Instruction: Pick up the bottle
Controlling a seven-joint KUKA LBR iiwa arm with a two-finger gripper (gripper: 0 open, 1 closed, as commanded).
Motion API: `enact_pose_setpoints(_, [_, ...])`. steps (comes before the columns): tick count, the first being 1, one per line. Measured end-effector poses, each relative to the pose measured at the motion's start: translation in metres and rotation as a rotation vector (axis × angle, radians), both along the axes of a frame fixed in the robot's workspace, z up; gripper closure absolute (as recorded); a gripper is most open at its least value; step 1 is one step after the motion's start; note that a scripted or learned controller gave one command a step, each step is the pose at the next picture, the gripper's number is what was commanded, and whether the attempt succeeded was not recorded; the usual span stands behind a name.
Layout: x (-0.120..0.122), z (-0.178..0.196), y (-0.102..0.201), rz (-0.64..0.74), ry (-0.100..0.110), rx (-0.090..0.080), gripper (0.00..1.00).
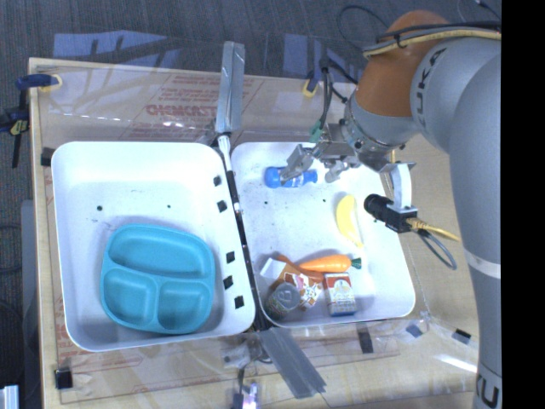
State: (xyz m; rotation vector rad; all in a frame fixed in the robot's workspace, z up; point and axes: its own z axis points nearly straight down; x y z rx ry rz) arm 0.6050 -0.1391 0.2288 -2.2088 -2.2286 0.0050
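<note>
A small blue bottle (pixel 281 177) lies on its side near the back of the right bin (pixel 387 301). My gripper (pixel 317 167) hangs over the bottle's right end with its fingers spread. The left finger (pixel 299 162) sits on or just over the bottle, and the right finger (pixel 335 169) stands clear of it to the right. The bottle rests on the bin floor, and nothing is gripped between the fingers.
A yellow banana (pixel 346 218) lies right of centre in the right bin. An orange carrot (pixel 325 264), a can (pixel 285 298) and a small box (pixel 341 296) crowd its front. In the left bin (pixel 77 164) lies a blue divided plate (pixel 157 278).
</note>
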Motion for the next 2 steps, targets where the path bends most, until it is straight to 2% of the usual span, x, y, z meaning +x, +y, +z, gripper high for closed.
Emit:
enact_pose_setpoints(1, [0.036, -0.079, -0.019, -0.077, 0.0, -0.001, 0.0])
enact_pose_setpoints(2, [0.037, -0.138, -0.018, -0.068, 0.0, -0.001, 0.0])
